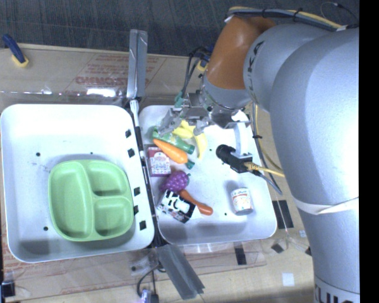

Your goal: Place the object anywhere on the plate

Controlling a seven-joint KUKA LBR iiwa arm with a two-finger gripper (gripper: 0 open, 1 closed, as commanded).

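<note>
Obs. from bench side, single moment.

Arm (290, 106) comes in from 3 o'clock, bent over the R bin (259, 223). Gripper (186, 120) is down at that bin's 11 o'clock corner, right on top of a heap of toy food. Heap = a yellow piece (189, 133) w/ green bits, plus an upper carrot (170, 150) lying across the heap's 7 o'clock side. Wrist hardware blocks my line of sight, so I can't tell whether the tool is wide, narrow or has anything. Not logging a grasp.

Task obj. isn't named. My read: it's whatever comes out of that heap, prob. the yellow piece, since the tool sits directly over it. So obj. = in R bin at 11 o'clock, not on the plate.

Rest of R bin:
- red-and-white box (159, 163) at 9–10, against the wall
- purple grapes (175, 180) at 9
- black-and-white pack (175, 208) at 8, touching a second carrot (201, 206) at 6–7
- small white jar (241, 201) upright at 4–5, well apart from the others

Green plate (69, 207) (three compartments) lies flat in the L bin (19, 131), toward 5 o'clock, nothing on it. That puts it just over the divider from the heap, so the carry would be short, toward 8 o'clock from the gripper.

Why the crowding matters: heap items touch and overlap, so a close could catch two or skid off the carrot. Judgement: this is the pick step, transfer not begun.
</note>
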